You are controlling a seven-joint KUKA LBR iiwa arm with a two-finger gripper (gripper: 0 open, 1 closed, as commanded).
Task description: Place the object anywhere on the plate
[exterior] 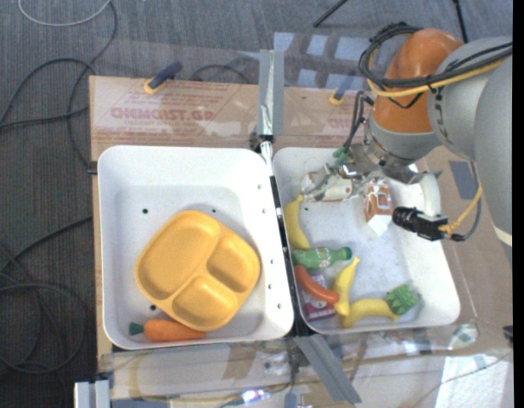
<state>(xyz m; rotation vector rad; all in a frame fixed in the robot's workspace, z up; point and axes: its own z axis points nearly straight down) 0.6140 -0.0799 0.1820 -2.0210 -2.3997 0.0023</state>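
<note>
A yellow divided plate [198,270] lies in the left bin [160,155], with nothing on it. An orange carrot [168,331] rests by the plate's near edge, on the bin floor. My gripper [334,179] hangs low over the far left corner of the right bin [431,253], right above a pale cream item [329,192]. Whether it touches that item is not visible. A small orange-and-white carton [379,202] lies just right of the gripper.
The right bin also holds a banana [293,221] along its left wall, a green bottle [323,257], a red item [317,287], two more yellow pieces [368,310] and a green broccoli [403,298]. A metal rail [266,100] runs between the bins.
</note>
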